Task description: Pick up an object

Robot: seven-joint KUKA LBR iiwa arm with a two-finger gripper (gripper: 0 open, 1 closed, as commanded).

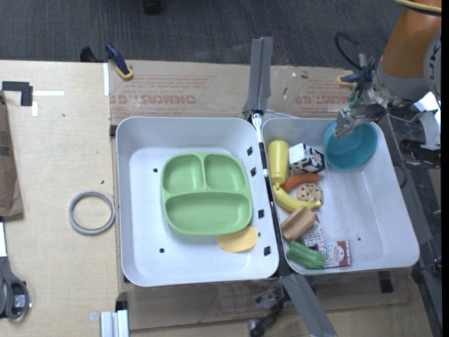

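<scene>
A blue bowl [353, 148] sits in the far right corner of the right bin [393, 223]. My gripper [346, 123] hangs at the bowl's far left rim, touching or just above it, on the grey arm with the orange band [414, 37]. Along the right bin's left side lie a yellow bottle [278, 158], a black-and-white toy [306, 158], an orange sausage-like piece [302, 180], a banana [289, 202], a cookie [309, 193], a hot dog bun [297, 222], a green pepper [305, 255] and a red-and-white packet [331, 251].
The left bin [133, 188] holds a green divided plate [207, 193] and a yellow slice [238, 241] at its near edge. On the bench to the left lie a grey ring [92, 211] and scissors [10, 295]. A grey divider post [260, 76] stands between the bins.
</scene>
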